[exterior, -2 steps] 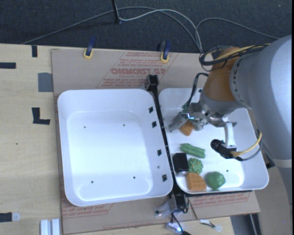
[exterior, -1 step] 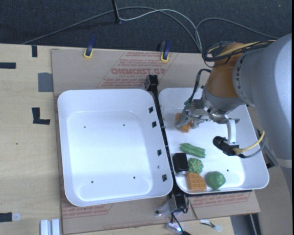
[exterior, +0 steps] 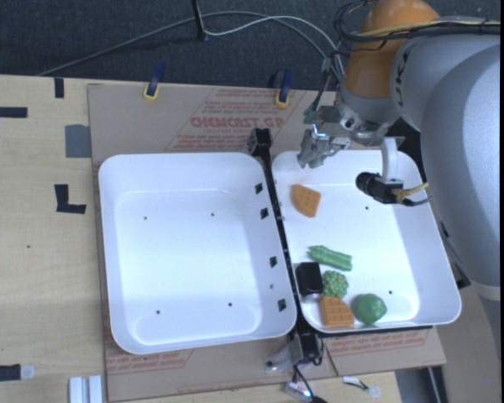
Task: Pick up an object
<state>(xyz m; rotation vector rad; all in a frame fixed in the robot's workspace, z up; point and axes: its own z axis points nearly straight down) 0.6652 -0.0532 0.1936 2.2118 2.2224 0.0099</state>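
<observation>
On the left, the light wooden bench top [exterior: 34, 250] carries several dark tape marks. Next comes a brown cardboard sheet [exterior: 227, 120] under both bins; its red printed text is faint and seems to begin with "CHEM", but I cannot read the rest surely. A yellow clamp [exterior: 154, 85] and a second one [exterior: 282, 91] hold its far edge. The left shallow white plastic bin [exterior: 122, 309] shows only its bare floor. Black clips [exterior: 273, 225] join it to the right shallow white plastic bin [exterior: 437, 309]. In this right bin an orange wedge-shaped toy piece [exterior: 306, 200] lies at the far left part. In the near part, a green ridged toy vegetable [exterior: 331, 257], a small black block [exterior: 309, 277], a green bumpy piece [exterior: 335, 285], an orange waffle-like piece [exterior: 336, 311] and a green round ball [exterior: 370, 308] lie close together. The grey metal gripper [exterior: 315, 154] hangs over the far left corner of the right bin, near the orange wedge; whether its fingers are apart or together, I cannot tell. The grey arm [exterior: 454, 141] is cut off at the right.
</observation>
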